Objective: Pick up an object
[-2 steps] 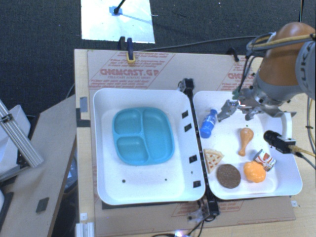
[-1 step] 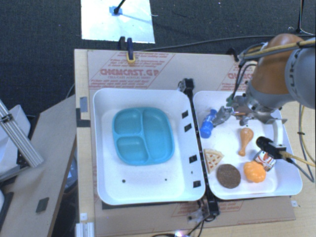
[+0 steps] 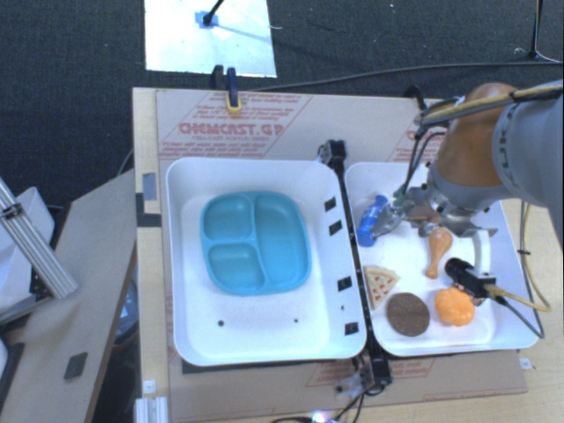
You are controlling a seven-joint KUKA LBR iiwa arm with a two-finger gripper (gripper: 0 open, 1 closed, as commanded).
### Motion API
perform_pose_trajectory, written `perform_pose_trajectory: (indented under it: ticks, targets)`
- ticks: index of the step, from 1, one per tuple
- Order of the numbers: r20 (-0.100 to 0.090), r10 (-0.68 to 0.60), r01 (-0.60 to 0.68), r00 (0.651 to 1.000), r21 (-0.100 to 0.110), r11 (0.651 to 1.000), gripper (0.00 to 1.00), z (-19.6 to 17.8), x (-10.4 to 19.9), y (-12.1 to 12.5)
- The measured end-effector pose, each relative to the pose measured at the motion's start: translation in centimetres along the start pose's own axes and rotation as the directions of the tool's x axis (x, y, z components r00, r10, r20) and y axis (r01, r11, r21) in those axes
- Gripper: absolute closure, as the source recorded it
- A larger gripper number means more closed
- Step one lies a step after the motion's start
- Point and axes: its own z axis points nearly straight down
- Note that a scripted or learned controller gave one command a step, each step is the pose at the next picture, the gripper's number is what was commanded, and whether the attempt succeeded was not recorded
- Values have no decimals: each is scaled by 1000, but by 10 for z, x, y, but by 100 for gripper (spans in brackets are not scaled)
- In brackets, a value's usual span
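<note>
The brown cookie [image 3: 408, 314] and orange fruit [image 3: 455, 307] lie nearest, at the right bin's [image 3: 507, 329] front. The gripper [image 3: 398, 211] hangs by the blue bottle [image 3: 371, 221], which lies just at its nine o'clock, long axis running one-to-seven; whether the jaws grip it I cannot tell.
</note>
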Motion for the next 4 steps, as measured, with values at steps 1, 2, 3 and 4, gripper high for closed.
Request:
perform_pose_trajectory:
  ticks: [1, 2, 3, 4]
  targets:
    - [1, 0, 0, 1000, -7, 1000, 100, -13, 0, 2]
    - [1, 1, -1, 1000, -9, 1000, 100, -63, -3, -6]
    - [1, -1, 1, 1000, -7, 1000, 100, -74, -3, -5]
    - [-1, -8, 8, 1000, -3, 1000, 100, -78, 46, -27]
